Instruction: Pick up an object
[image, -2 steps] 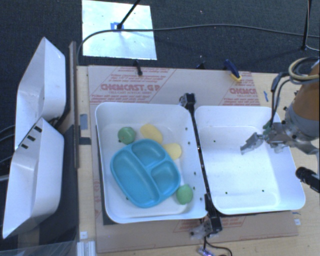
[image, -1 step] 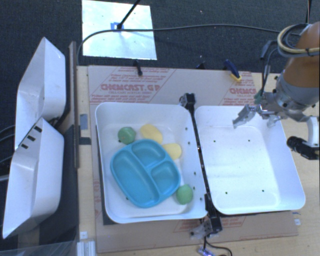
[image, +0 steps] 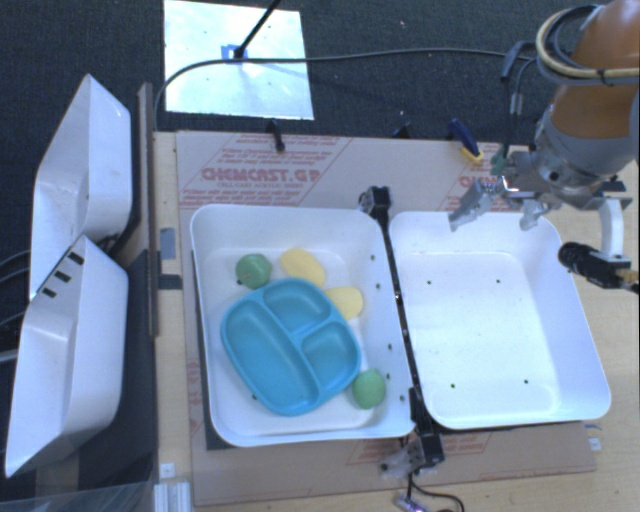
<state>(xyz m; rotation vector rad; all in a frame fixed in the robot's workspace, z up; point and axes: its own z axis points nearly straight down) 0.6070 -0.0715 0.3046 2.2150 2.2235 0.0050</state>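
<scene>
At upper right of the frame, the gripper (image: 497, 205) hangs over the right bin's (image: 500, 400) far rim, fingers spread wide and holding nothing; every object, the blue tray (image: 285, 350) included, lies in the left bin (image: 215, 235) at centre left; I judge nothing picked yet, reach and grasp both remaining.

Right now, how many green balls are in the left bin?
2. One green ball sits at the blue tray's upper left; the other green ball sits by its lower right corner. The tray could be hiding more underneath.
</scene>
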